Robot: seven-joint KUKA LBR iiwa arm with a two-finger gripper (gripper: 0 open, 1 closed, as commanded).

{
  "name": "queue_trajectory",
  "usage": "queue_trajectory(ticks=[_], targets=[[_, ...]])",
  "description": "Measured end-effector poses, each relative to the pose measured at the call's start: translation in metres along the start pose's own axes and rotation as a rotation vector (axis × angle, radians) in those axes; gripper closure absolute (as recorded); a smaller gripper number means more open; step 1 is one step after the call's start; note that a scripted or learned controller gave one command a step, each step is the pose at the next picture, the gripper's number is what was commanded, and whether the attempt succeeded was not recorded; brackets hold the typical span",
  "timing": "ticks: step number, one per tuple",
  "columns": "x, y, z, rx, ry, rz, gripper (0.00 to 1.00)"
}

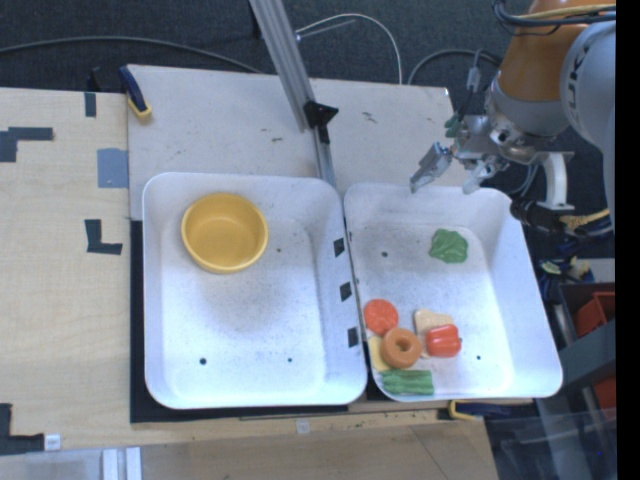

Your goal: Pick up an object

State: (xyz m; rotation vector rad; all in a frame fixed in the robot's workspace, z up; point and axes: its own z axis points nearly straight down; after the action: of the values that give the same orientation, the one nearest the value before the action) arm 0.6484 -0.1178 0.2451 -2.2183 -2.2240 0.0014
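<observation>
Gripper (447, 173): hung spread and unladen over the right bin's (520, 258) far rim.
Green object (449, 246): lay alone below it.
Near corner: orange ring (401, 347), red pieces (443, 341) clustered.
Left bin (160, 298): held yellow bowl (224, 231).

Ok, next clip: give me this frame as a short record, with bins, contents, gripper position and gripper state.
left bin: yellow bowl
right bin: green lump alone near the back; cluster at the front with red tomato, brown ring, red piece, green strip
gripper: above the right bin's back edge
gripper state: open, nothing between the fingers
pick: not yet done
</observation>
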Motion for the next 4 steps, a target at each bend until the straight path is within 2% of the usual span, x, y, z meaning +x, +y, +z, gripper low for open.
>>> queue_trajectory(ticks=[1,3,4], targets=[[0.000,0.000,0.000,0.000,0.000,0.000,0.00],[0.016,-0.007,0.121,0.006,0.000,0.001,0.00],[0.016,-0.007,0.157,0.000,-0.002,0.000,0.00]])
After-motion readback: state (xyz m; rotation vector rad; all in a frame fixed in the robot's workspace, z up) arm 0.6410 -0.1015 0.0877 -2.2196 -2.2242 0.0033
